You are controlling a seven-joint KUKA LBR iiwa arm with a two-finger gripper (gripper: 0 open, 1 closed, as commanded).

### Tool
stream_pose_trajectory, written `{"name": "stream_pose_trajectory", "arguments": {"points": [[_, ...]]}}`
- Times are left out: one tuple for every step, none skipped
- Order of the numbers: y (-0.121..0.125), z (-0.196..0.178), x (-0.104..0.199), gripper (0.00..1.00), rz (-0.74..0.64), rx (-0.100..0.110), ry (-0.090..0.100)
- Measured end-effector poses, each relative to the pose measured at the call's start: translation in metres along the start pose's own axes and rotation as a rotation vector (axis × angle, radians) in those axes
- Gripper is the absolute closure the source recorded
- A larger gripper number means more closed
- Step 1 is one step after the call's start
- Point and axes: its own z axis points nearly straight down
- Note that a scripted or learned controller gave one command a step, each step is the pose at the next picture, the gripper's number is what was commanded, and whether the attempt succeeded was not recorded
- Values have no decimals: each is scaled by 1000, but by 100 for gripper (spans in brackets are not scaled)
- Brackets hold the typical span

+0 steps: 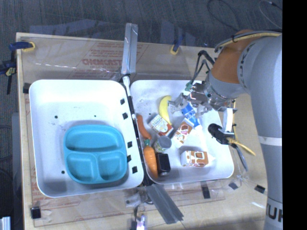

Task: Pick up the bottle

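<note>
Step in hand: approach. The gripper (pixel 192 101) is low over the upper part of the right bin (pixel 217 172), in among the clutter; nothing shows between its fingers, so no grasp yet, by my reading.
Jaws: cannot tell whether wide or narrow; the wrist hardware and cables hide them from this slant.
Bottle: my best candidate is the small labelled container (pixel 159 123) lying tilted in the middle of the right bin, just below the banana (pixel 165 107). Identity not certain; the clutter is small and blurred.
Next move calls for: a shift toward the left of the bin and a descent onto the container's body, jaws set across its short axis, clear of its neighbours.
Neighbours: blue-and-white carton (pixel 190 115) right under the gripper; red-and-white packet (pixel 183 131) beside it; brown-and-white carton (pixel 194 158) nearer the front wall; carrot (pixel 151 160) and a black block (pixel 164 163) at the front left; a grey round piece (pixel 164 142) between them.
In the way: banana and packet both touch or nearly touch the candidate, so a stray finger could nudge it or catch the wrong item. The bin's dividing wall is near on the left.
Left bin: (pixel 43 109) holds a blue compartment tray (pixel 96 154), well apart from the work.
Table: (pixel 72 56) clear sheet taped over the surface.
</note>
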Motion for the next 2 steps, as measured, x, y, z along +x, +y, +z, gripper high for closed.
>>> {"name": "stream_pose_trajectory", "arguments": {"points": [[38,-46,11,0,-10,-1,1],[47,-43,12,0,-20,-2,0]]}}
